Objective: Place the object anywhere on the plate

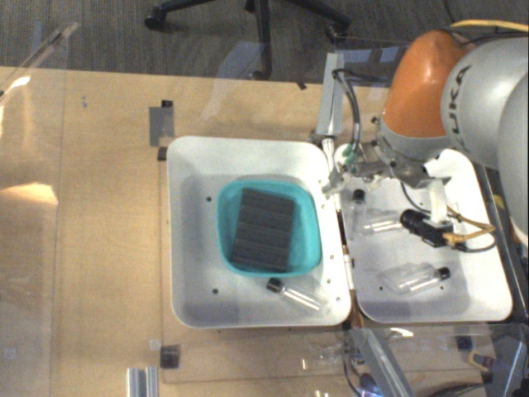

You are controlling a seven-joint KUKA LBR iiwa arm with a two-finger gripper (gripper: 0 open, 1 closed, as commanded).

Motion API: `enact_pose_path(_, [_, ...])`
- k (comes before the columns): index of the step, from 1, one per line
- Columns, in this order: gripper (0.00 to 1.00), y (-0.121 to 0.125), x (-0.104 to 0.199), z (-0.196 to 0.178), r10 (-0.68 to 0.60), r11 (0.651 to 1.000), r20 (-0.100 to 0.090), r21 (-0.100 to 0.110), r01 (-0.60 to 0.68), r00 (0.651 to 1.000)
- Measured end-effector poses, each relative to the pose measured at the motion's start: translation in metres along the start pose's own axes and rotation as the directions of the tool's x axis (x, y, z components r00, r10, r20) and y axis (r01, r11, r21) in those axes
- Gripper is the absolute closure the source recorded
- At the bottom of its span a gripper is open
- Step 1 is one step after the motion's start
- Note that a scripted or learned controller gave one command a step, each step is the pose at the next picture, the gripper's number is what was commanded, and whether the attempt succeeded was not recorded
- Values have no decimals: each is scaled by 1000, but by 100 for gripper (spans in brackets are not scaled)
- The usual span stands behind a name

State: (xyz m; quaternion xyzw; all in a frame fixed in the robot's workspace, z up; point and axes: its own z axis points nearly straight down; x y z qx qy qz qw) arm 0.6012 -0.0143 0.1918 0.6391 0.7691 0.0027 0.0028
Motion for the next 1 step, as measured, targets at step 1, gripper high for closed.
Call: enact_pose_path(1, [0,-1,-14,-17,23,1000,1,1,-23,1000])
